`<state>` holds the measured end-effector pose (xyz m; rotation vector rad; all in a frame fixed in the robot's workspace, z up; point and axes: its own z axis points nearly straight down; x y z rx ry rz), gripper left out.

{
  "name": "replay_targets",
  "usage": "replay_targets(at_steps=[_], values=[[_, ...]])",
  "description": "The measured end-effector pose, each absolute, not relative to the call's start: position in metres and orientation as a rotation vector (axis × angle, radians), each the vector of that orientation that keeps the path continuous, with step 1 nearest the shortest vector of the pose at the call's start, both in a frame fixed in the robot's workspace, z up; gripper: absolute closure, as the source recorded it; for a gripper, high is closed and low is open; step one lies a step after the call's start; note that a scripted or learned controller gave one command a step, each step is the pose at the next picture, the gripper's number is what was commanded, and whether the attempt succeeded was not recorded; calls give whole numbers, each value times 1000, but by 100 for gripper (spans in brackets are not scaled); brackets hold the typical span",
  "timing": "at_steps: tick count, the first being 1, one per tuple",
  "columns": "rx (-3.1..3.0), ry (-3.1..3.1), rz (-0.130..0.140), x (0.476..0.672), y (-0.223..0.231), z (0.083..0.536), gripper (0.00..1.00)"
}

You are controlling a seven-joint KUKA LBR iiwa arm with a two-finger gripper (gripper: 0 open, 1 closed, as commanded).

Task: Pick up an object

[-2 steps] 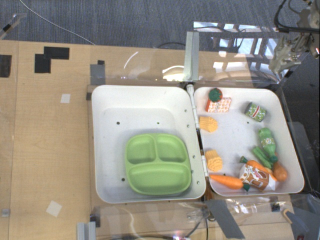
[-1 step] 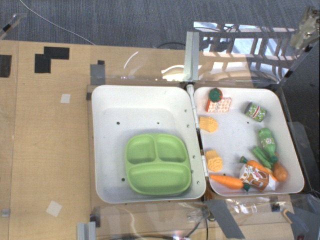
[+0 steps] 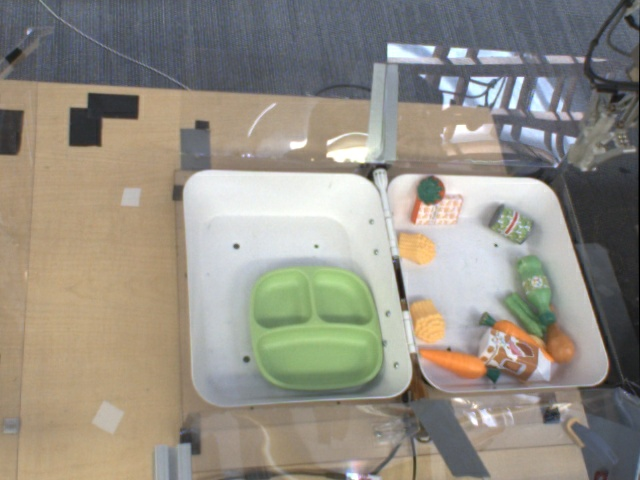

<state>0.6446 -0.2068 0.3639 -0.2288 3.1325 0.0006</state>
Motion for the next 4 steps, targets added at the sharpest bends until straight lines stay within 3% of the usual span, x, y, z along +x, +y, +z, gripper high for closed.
replay_targets(at_steps=[1,2,4], values=[[-23,3127,-3,670,-199,404,100],[45,3140,4,670,-169,294,100],[331,3102,-2,660,-159,475,100]])
